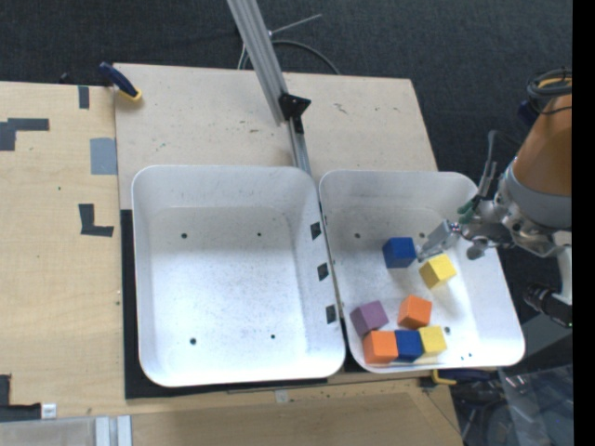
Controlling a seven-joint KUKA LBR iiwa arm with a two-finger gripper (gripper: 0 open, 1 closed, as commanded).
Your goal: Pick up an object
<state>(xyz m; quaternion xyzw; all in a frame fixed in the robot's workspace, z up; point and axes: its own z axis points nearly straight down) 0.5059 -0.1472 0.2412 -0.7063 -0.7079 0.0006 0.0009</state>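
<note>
Several small blocks lie in the right bin (483,328). A blue block (399,251) sits near its middle, and a yellow block (438,269) rests tilted just to its right. My gripper (435,246) reaches in from the right and hangs directly over the gap between these two, very close to the yellow block's top edge. Whether it touches that block is unclear. Nearer the front wall are an orange block (415,311), a purple block (369,317), and a row of orange (379,346), blue (408,344) and yellow (432,340) blocks.
The left bin (149,249) stands beside the right one, sharing a raised divider (321,258). A slanted metal rail (265,54) crosses the bench at the back. The arm's orange band (548,151) is at the right edge.
</note>
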